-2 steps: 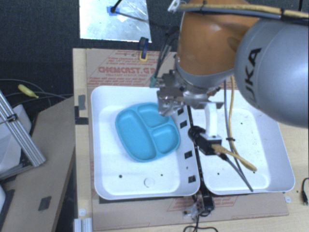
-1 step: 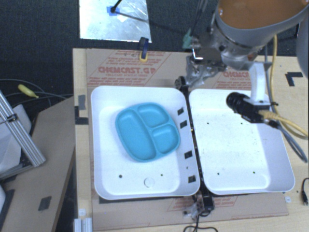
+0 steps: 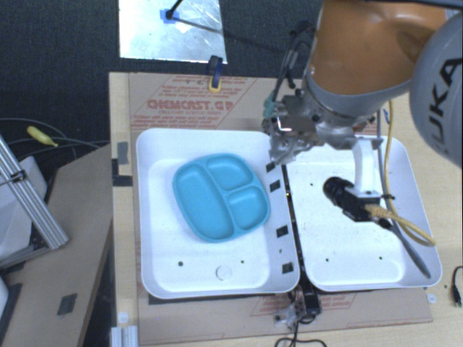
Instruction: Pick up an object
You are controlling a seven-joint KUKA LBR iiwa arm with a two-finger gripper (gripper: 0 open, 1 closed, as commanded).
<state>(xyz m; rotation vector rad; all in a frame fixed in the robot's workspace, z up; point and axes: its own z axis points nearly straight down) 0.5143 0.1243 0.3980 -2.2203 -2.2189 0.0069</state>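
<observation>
Dark blue carpet is showing across the upper left of the frame, and against it a brown cardboard sheet [image 3: 195, 96] with red lettering is covering the table under both bins. A shiny silver panel [image 3: 170, 20] is lying at the top, left of centre. At the far left edge a metal frame [image 3: 25, 201] is slanting down, with a yellow-tipped cable [image 3: 40, 136] just above it.

Left of centre, the left bin [image 3: 155, 266] is holding a blue divided plate [image 3: 221, 196] (three compartments, lying flat and turned at an angle), which is sitting in the upper middle of that bin, apart from its walls. A small round mark is showing on the bin floor below the plate.

On the right, the right bin [image 3: 347, 270] is touching the left bin along a seam marked with black tabs. The arm [image 3: 376, 42], orange and grey, is filling the upper right of the frame. Its claw [image 3: 284, 142] is hanging over the upper end of that seam, well above the plate's upper right corner; whether it is apart or together I cannot tell, and nothing is visible between its tips. A black attachment with a white bracket and yellow cable [image 3: 401, 226] is reaching over the middle of the right bin.
</observation>
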